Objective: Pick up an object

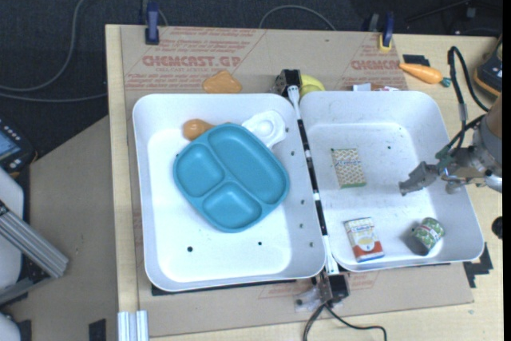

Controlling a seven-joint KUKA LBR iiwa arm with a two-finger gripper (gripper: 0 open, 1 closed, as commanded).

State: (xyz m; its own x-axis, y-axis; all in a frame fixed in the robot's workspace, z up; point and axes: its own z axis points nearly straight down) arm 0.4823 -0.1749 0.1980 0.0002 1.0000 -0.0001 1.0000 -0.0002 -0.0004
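Fingers of your gripper hang low over the right bin, near its right wall; whether they are apart or together cannot be told from this slant, and nothing shows between them. Count three loose objects in that bin: one patterned packet lying flat near the middle, one small carton by the front rim, and one green-and-white can in the front right corner, just below the fingers but apart from them. Your left bin carries one blue divided tray, one white piece at the tray's back edge, and one orange lump beside it. On the desk behind the bins you see one orange lump at left, one yellow object at the divide and one carrot at right.
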